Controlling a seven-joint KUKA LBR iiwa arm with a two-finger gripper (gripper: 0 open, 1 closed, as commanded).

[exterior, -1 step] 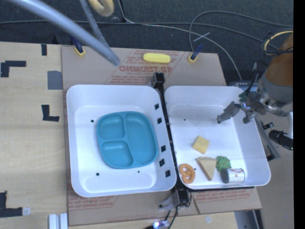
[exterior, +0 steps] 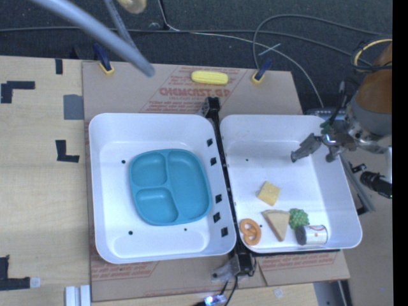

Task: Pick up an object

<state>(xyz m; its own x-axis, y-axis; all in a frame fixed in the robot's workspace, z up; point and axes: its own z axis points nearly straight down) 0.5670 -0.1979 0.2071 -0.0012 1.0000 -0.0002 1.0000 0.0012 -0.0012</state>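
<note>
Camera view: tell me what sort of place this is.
Probably a robotics lab's grasping test bench. Two white bins sit clamped on cardboard, one holding a blue divided plate, the other toy foods like a pretzel, with loose cables behind.

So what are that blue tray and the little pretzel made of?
The blue tray looks like moulded plastic: one even colour, smooth, rounded compartments, soft sheen. The pretzel is probably a plastic toy, uniformly orange-brown, though it is too small to be sure.

Two white bins (exterior: 102,190) sit on brown cardboard (exterior: 172,91) printed with red lettering. The divided plate (exterior: 169,187) is turquoise. Near the right bin's front edge: a pale yellow cheese cube (exterior: 269,193), golden-brown pretzel (exterior: 250,231), tan bread slice (exterior: 277,224), green broccoli (exterior: 298,218).
</note>
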